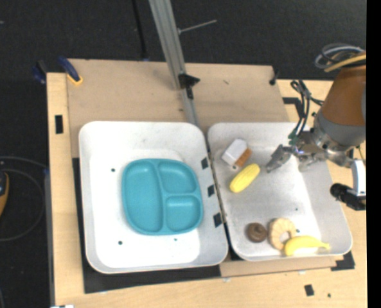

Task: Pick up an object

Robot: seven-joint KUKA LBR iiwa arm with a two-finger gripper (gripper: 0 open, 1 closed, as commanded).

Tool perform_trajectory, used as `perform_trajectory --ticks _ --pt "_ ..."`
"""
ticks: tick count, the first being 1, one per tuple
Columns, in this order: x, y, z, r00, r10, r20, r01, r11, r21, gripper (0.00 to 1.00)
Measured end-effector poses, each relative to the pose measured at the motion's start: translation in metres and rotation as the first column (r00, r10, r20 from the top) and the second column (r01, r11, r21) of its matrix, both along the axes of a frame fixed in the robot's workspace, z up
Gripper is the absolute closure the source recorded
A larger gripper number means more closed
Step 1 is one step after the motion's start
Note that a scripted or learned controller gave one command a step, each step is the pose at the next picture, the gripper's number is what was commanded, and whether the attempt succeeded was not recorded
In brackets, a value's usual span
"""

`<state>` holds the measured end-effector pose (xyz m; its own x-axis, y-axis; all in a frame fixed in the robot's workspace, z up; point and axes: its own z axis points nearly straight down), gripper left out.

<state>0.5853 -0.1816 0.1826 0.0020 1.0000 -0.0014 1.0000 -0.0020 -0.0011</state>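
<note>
Fingers (275, 160) of the gripper (281, 159) hang over the right bin (318, 197), grasping nothing; whether they are parted cannot be told. Just beside their tips lies the yellow corn (245, 178), with a white block (234, 153) beyond it. A clean pick likely means centring over the corn, straddling its narrow width, then descending straight. Farther off sit a banana (304, 245) and the teal plate (162, 196).

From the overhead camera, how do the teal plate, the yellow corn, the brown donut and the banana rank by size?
Largest to smallest:
1. Teal plate
2. Corn and banana, which look about alike
3. Brown donut
</note>
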Motion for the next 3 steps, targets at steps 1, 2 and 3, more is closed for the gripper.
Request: perform_trajectory --ticks 1,2,3 --pt "0.000 0.002 -0.042 1.000 0.000 -0.001 0.000 1.000 0.001 0.00" --pt "0.001 0.000 -0.028 1.000 -0.003 0.007 0.003 1.000 -0.002 1.00" --pt "-0.007 -0.002 0.029 1.000 -0.005 0.009 0.005 1.000 -0.001 1.00"
